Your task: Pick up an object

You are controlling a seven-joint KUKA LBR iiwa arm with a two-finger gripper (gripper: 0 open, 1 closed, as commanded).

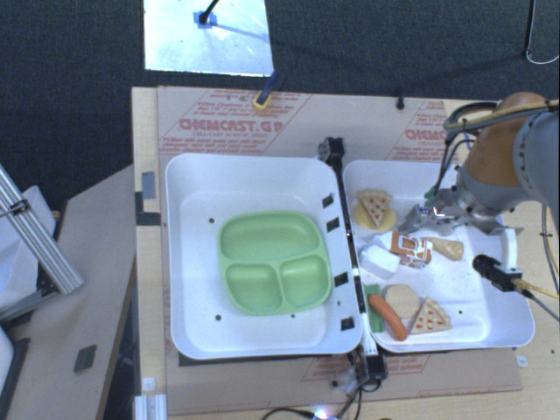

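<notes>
Seen from the fixed camera above the desk (105,234), two white bins sit side by side. The left bin (192,191) carries a green divided plate (273,262) near its middle. The right bin (507,318) carries the toy food: a pizza slice (374,208) near the far-left corner, a red-and-white packet (411,248) just beside the centre, a pale wedge (448,249) touching or nearly touching that packet, a small white block (379,260) by the left wall, and along the near edge a sausage (388,316), a round tan piece (402,297) and a second pizza slice (429,318).

The arm (503,160) reaches in over the right bin's far side, and the tool (435,214) hangs low, just above and behind the red-and-white packet. Cables and the wrist body blur its tip, so whether it is spread or pinched I cannot tell; nothing is visibly between its tips.

The packet looks like the nearest candidate. To do the grasp well, the tool should centre over one item alone, come straight down, and avoid straddling both packet and wedge, since crowded neighbours could spoil the pinch.
</notes>
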